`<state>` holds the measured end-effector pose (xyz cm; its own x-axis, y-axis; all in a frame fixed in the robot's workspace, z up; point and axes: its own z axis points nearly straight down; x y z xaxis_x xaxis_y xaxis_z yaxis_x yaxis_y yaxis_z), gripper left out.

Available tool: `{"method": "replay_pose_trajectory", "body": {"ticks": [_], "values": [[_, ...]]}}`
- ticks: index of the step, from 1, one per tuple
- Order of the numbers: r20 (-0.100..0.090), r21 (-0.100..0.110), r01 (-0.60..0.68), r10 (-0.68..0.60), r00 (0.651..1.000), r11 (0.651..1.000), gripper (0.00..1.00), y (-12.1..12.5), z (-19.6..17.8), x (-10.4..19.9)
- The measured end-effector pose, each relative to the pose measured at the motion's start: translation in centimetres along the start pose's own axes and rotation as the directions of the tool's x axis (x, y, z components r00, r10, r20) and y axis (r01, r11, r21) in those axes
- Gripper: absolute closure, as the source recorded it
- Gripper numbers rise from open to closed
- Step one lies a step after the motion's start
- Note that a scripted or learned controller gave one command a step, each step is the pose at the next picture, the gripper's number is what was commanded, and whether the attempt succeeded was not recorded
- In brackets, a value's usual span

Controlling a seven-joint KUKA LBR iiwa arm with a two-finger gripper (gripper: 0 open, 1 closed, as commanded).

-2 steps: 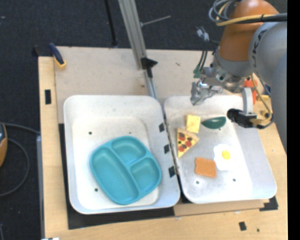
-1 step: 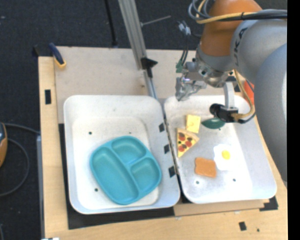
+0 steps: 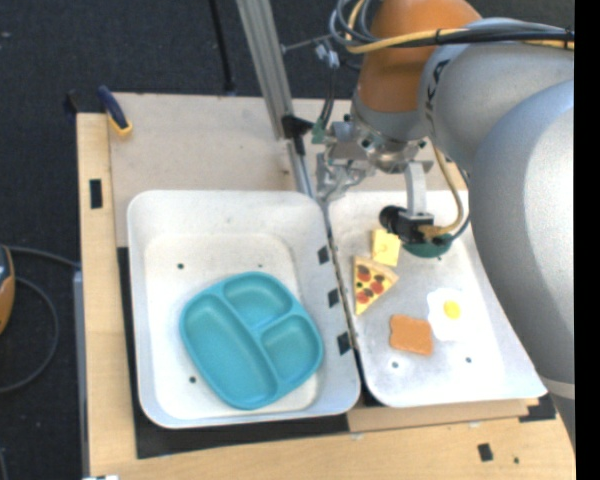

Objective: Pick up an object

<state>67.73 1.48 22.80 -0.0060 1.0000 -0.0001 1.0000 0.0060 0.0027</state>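
The grey arm (image 3: 500, 118) sweeps in from the right, big and bulky, filling the upper right corner. Its orange band (image 3: 415, 43) sits just above the wrist, with cables looping over the top of it. Below that, the wrist points downward and the gripper (image 3: 335, 173) hangs at the far end of the arm's reach, its metal parts clustered tight, too small and cluttered to read clearly.

pretty soft, low-res shot, evenly lit from above; white bins (image 3: 230, 208) nearly blown out, dark floor (image 3: 40, 28) crushed to black.
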Motion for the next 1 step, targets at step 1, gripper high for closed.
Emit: {"method": "replay_pose_trajectory", "body": {"ticks": [1], "values": [[-0.002,0.0,0.001,-0.001,1.0,1.0,1.0,0.38,-1.62,5.25]]}}
